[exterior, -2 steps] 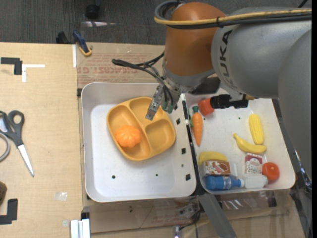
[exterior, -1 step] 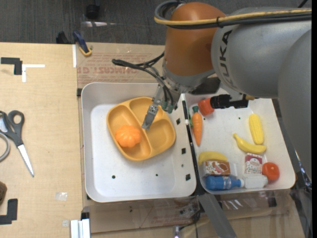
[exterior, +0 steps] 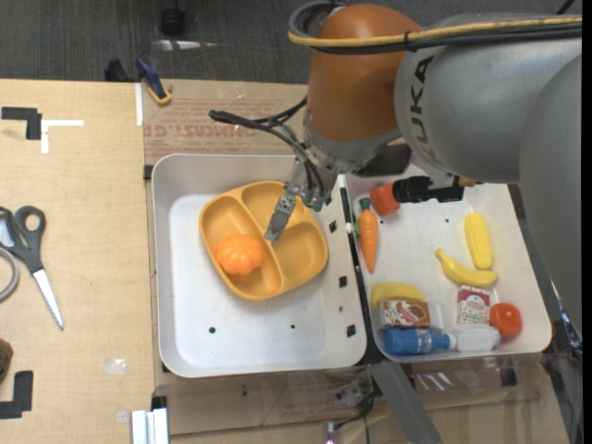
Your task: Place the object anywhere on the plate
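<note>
Two white bins sit side by side; in the left bin (exterior: 185,322) a yellow divided plate (exterior: 301,252) holds a small orange pumpkin (exterior: 239,253). The gripper (exterior: 280,218) hangs over the plate, fingers released, grasping nothing. "KUKA" reads on the grey arm (exterior: 490,91).

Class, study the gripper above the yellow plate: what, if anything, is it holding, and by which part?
Nothing is held. The two-finger gripper hangs over the yellow divided plastic plate with nothing between its fingers; the small round orange pumpkin lies apart in the plate's left compartment.
</note>
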